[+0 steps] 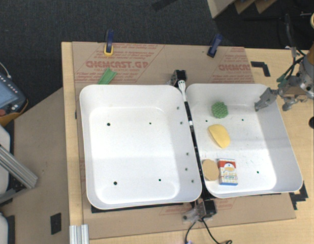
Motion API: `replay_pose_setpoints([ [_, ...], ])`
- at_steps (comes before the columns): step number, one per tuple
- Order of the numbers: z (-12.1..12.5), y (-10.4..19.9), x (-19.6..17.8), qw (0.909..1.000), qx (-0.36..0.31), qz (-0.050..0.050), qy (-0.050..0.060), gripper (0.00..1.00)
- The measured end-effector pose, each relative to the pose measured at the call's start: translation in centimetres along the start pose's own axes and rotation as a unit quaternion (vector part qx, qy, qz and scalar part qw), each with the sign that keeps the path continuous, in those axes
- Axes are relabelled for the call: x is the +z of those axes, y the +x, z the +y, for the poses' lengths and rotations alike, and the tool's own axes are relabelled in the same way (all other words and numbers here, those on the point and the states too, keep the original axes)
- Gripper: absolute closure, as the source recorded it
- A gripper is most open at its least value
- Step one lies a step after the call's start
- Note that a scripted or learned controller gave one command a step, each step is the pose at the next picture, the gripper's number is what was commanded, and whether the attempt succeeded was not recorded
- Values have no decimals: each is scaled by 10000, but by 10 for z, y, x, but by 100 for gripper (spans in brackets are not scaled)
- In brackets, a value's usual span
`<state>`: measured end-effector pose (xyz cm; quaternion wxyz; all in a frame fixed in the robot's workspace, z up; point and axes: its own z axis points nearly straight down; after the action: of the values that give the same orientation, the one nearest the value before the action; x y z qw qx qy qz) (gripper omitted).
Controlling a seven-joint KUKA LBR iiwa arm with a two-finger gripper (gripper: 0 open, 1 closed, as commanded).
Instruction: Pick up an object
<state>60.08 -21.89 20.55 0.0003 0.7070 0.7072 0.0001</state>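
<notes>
Right bin (279, 136) holds four things, all in its left half. Green knobbly round object (219, 110) lies nearest the far wall. Just nearer the camera, a yellow oval object (219, 135), apart from the green one. At the near end, a small red, white and blue box (227, 172) lies flat, with a tan round piece (210, 170) touching its left side and partly tucked under it. The gripper (291, 96) sits at the far right corner of that bin, over the rim, well apart from all four objects; the green object is the closest, off to its left. A grey finger-like part points left and down toward the bin floor, but the fingers are too small and blurred, so cannot tell whether they are spread or closed; nothing is seen between them. Left bin (96, 136) is white with a few dark dots on its floor. Both bins rest on a brown cardboard sheet (147, 60) with red lettering on the surface. A green strip (106, 76) lies on the cardboard beyond the left bin; a blue and yellow clamp (109, 43) and a blue clamp (215, 44) grip the far edge.
</notes>
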Motion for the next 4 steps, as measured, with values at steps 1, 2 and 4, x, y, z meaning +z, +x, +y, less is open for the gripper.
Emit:
replay_pose_setpoints([
  [1, 1, 0, -11, 10000, -5, -8, -18, 100],
  [2, -79, 103, -85, 10000, -39, 21, 2, 100],
  [4, -118, 224, -148, 10000, -32, 10, -42, 100],
])
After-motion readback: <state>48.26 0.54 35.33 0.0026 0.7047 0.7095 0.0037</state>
